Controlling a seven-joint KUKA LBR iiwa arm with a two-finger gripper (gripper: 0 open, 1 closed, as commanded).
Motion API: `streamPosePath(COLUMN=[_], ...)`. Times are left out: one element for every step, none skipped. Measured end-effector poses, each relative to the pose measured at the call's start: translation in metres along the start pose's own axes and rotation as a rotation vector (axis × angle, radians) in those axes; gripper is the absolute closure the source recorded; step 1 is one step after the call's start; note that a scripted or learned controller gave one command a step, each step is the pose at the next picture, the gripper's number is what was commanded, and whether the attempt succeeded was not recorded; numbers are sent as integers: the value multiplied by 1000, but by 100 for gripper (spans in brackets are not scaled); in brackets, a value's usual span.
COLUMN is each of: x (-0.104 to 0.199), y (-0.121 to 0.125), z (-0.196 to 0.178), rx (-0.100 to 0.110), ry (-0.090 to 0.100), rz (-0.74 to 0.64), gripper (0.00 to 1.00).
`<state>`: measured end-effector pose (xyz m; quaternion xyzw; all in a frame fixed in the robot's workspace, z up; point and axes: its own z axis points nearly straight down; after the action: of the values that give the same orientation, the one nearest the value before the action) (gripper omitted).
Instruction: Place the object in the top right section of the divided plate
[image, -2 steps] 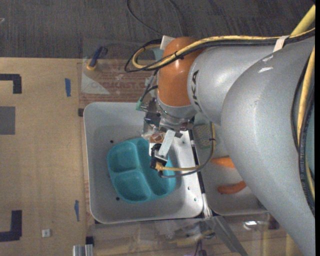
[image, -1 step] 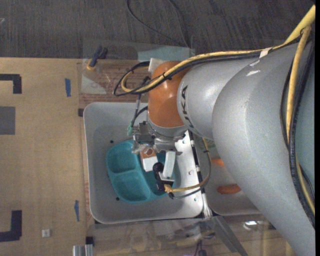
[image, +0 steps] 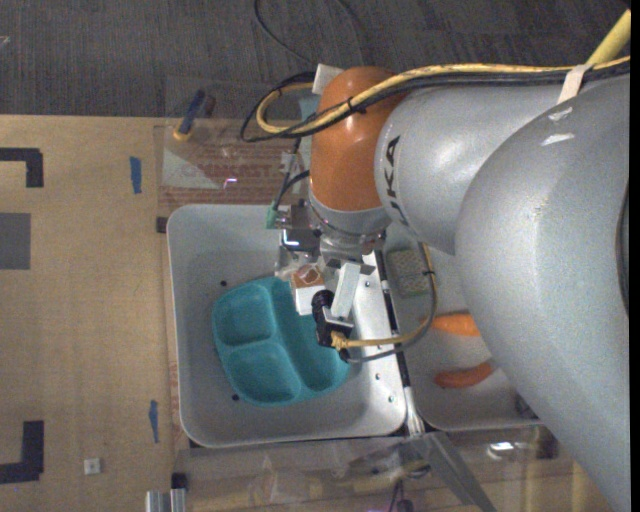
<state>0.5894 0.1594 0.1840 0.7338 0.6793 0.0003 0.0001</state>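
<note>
The grey arm (image: 520, 200) with its orange band covers most of the right white bin (image: 470, 405) and the upper right edge of the teal divided plate (image: 270, 345). An orange object (image: 462, 376), perhaps curved, shows only partly beneath it.

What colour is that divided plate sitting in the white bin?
Teal, a blue-green. The divided plate shows it best in the camera view, lying in the left bin.
</note>
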Motion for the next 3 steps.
streamPosePath(x=[18, 14, 61], y=[-28, -43, -62], z=[-26, -34, -126], rx=[0, 5, 1], ry=[0, -1, -1], rz=[101, 22, 120], gripper=[100, 100, 100])
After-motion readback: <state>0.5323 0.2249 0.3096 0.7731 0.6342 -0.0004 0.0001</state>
